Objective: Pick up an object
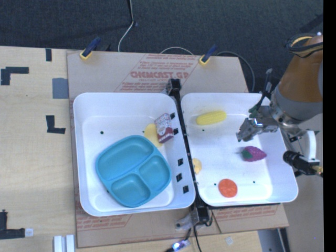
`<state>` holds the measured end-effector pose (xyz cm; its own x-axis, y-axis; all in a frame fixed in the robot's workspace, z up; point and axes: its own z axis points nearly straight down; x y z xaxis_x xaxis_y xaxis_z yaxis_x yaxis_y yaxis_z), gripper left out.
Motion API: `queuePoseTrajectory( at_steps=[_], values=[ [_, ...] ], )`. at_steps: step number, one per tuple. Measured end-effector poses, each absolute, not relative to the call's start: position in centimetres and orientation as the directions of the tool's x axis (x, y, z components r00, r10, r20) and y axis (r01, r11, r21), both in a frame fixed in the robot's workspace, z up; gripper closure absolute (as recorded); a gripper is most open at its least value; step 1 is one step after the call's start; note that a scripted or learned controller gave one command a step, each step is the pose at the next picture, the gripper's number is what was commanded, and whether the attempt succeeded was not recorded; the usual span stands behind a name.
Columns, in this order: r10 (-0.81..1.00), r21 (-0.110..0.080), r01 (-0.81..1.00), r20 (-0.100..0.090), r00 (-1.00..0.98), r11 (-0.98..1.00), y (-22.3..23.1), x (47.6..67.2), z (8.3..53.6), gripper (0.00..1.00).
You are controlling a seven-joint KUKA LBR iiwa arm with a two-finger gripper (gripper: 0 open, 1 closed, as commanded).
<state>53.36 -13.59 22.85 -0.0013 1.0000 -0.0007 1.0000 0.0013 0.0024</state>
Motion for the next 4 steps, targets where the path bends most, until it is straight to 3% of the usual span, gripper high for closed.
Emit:
queuePoseTrajectory(
  at_steps=[2,4],
  values=[
    [1.0,0.0,1.0,0.001,-0.006,0.006,-4.8,57.4,23.5,1.0],
    [1.0,-0.002,1.0,0.001,-0.006,0.006,5.4,59.5,23.6,1.0]
  ],
)
